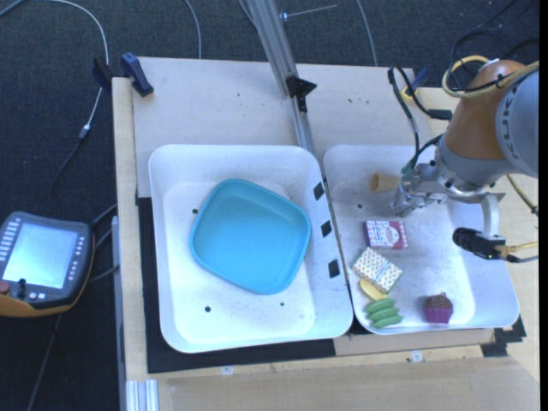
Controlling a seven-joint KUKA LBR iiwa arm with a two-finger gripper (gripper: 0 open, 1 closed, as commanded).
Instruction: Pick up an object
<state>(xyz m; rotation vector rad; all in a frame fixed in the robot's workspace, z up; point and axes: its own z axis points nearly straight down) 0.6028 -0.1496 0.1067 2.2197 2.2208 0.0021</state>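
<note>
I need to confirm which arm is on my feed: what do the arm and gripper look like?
The arm is grey, rounded, with a broad orange band above the wrist. Black and yellow cables loop over its top, and more black cable runs down to the small grey metal two-finger gripper. A black fitting with a white bracket projects from the wrist.

No text, brand, number or sign can be read. The small red-and-white carton (385, 234) carries printing too small to make out, and the lit screen of the handheld control pendant (43, 262) is a blur.
</note>
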